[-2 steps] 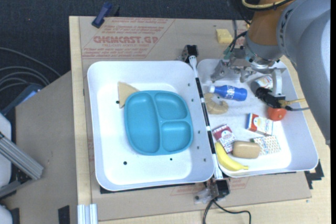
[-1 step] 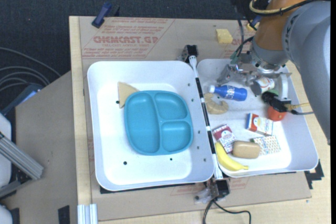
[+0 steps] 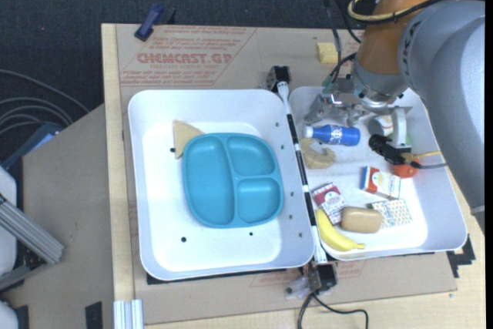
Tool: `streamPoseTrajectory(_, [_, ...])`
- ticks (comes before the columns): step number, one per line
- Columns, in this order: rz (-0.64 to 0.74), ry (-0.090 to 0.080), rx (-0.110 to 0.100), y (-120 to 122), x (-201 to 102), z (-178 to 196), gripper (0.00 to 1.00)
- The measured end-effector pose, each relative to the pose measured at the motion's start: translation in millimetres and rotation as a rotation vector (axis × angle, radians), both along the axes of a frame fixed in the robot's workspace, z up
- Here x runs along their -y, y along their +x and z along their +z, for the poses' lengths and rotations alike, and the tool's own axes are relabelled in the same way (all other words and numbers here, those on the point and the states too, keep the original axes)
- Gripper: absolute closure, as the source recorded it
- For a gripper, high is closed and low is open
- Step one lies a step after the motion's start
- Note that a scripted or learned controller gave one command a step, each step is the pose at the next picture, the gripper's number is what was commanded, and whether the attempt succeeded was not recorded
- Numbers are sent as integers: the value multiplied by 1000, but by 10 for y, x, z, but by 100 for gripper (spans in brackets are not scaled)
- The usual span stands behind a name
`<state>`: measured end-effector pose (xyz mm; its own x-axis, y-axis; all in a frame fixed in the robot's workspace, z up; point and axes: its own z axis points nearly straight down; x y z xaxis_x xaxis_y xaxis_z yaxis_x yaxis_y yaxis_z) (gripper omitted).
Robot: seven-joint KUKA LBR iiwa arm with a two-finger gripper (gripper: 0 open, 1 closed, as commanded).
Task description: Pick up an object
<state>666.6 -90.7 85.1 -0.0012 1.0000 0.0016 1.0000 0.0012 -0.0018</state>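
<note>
the end effector [image 3: 356, 105] hangs low over the far end of the right bin [image 3: 439, 231], under the grey arm [image 3: 431, 50] with its orange band; whether it is released or clenched cannot be told. just below it lies a bottle [image 3: 333, 135] on its side, blue label, white cap toward the left. nearer the camera from it: a tan piece [image 3: 319, 159], a red-and-white box [image 3: 380, 181], a red packet [image 3: 329, 200], a bread roll [image 3: 360, 220] and a banana [image 3: 334, 237]. well to its left, the left bin [image 3: 146, 189] holds a blue tray [image 3: 231, 179] on the surface [image 3: 185, 58]
</note>
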Motion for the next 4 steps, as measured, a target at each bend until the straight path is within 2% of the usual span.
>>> streamPoseTrajectory(1, [1, -1, 2, 5, 3, 104, 100])
streamPoseTrajectory(2, [0, -1, 1, 4, 3, 101, 0])
streamPoseTrajectory(3, [1, -2, 4, 11, 1, 208, 100])
streamPoseTrajectory(4, [1, -2, 3, 9, 1, 204, 0])
